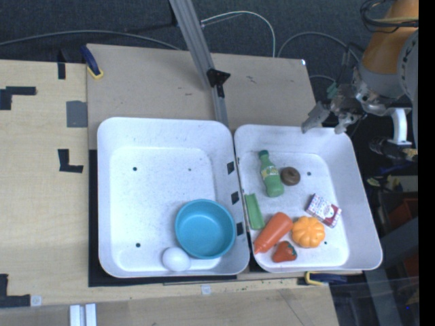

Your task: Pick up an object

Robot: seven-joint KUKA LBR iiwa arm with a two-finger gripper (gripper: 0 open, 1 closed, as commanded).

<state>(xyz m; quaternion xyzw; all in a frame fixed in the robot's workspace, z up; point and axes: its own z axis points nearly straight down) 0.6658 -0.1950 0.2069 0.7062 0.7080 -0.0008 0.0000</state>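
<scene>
Strawberry [285, 251] lies nearest the front edge of the right bin [358, 182], touching the lower end of the carrot [272, 230], which slants up and to the right. Just right of the carrot sits the small orange pumpkin [308, 231], and above it, a little to the right, a red and white carton [323, 210] lies tilted. A flat green bar [254, 210] rests along the bin's left wall, beside the carrot's upper end. Farther back a green bottle [270, 174] lies on its side with its cap pointing toward the back wall, and a brown round piece [291, 176] sits just to its right, close to the bottle but apart from it as far as the view shows.

In the left bin [115, 182] a blue bowl [204, 228] stands upright near the front right corner, with a white ball [176, 258] touching or nearly touching its lower left rim.

Beyond the bins, a grey pole [197, 39] slants across the brown board, and cables loop over the dark floor behind.

At the far right, the gripper [319, 121] hangs over the back right corner of the right bin, above the rim and well apart from all the objects inside. Nothing is between its fingers; whether they are spread or closed cannot be told at this angle. The arm [391, 53] rises behind it toward the upper right corner.
</scene>
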